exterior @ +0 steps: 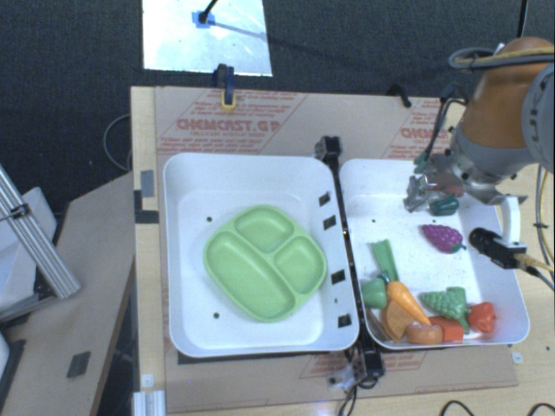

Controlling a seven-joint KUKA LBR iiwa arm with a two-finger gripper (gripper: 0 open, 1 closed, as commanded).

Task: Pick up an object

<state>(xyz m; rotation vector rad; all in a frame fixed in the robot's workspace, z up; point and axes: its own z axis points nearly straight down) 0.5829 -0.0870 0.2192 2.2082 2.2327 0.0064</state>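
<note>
Two white bins (260, 167), board (286, 120) reading "CHEMCAST"

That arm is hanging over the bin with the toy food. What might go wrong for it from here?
Two things, I'd guess. The gripper sits above bare bin floor, near the purple grapes but not over them, so closing there may catch nothing. And the carrot, green toy and red tomato crowd the right bin's near edge, so a grab there could nudge neighbours or pinch two at once.
</note>
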